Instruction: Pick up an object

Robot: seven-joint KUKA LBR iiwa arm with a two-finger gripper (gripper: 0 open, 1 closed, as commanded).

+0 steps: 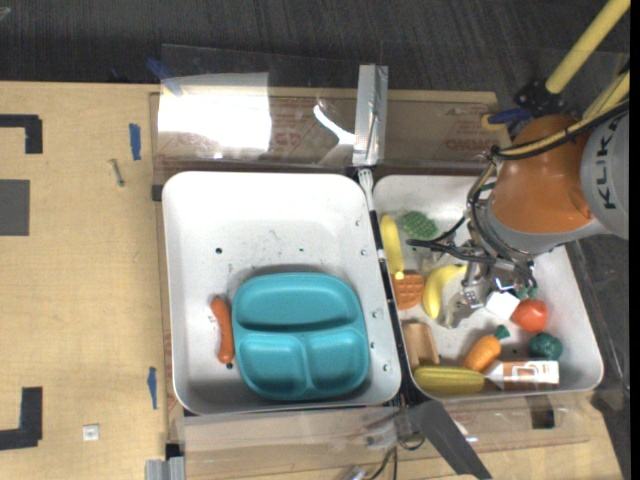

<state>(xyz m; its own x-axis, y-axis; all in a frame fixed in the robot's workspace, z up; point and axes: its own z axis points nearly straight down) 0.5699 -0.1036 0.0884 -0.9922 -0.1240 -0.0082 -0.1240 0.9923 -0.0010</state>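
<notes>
Grey two-finger gripper (468, 303) hung low in the right shallow white bin (585, 353), among toy food; fingers' spread impossible to judge, nothing visibly between them. Just at 9 o'clock of it lay a yellow plastic lemon (437, 290); at 3 o'clock, a red tomato (531, 314); at 5 o'clock, an orange carrot (484, 351). Left bin (200, 208) held a teal divided plate (299, 335).

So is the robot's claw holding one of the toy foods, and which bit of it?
It cannot be told. The gripper hangs low in the right bin right beside a yellow toy, but the view doesn't show anything between its fingers.
</notes>
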